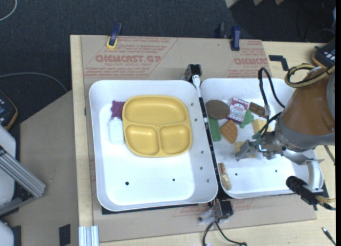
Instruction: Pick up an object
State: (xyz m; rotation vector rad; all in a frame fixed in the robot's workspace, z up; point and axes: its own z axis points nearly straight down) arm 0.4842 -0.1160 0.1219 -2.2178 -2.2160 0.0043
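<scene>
The right bin (pixel 266 183) holds several small items at its far left: a brown oval piece (pixel 216 108), a pink and white packet (pixel 238 109), a green stick (pixel 214 129), an orange waffle-patterned piece (pixel 229 131), a brown bar (pixel 257 108) and a yellow piece (pixel 258 126). My gripper (pixel 245 150) is low in this bin, just right of and below the waffle piece, pointing left. Nothing shows in its grasp. A small tan item (pixel 224 177) lies by the bin's near left wall.
The left bin (pixel 149 186) carries a yellow divided plate (pixel 157 124), with a purple item (pixel 116 108) and a white bottle (pixel 115 130) beside its left edge. Black cables (pixel 265 88) loop over the right bin. My arm (pixel 311 114) covers that bin's right side.
</scene>
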